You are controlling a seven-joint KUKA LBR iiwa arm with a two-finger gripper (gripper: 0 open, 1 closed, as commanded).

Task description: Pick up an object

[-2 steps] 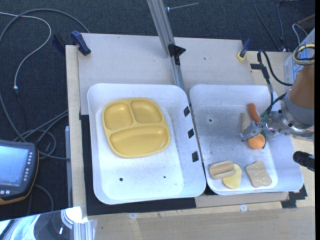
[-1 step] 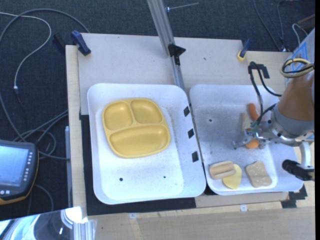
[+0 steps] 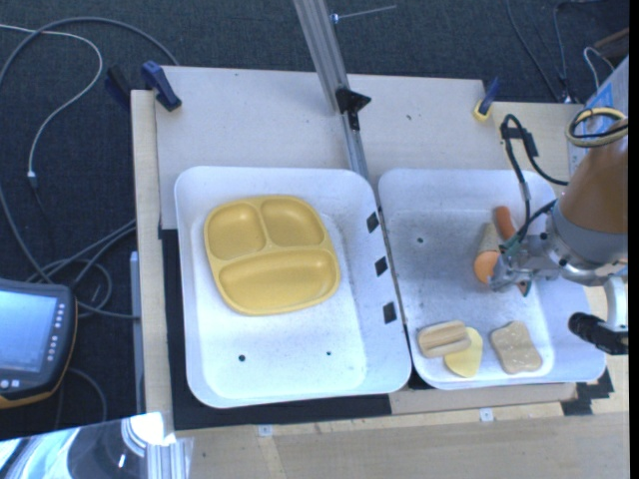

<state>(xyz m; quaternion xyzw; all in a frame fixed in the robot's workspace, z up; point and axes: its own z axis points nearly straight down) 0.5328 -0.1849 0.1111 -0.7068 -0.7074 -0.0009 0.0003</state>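
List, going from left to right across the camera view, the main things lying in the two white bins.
yellow divided plate → pale bread roll → yellow wedge → orange piece → beige cracker-like piece

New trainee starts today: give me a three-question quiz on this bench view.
1. True or false: the yellow tray lies in the left bin.
2. Which lies nearest the gripper? A) orange piece B) cracker C) yellow tray
3. Fill in: the tray has ___ compartments.

Key: 1 true; 2 A; 3 three.
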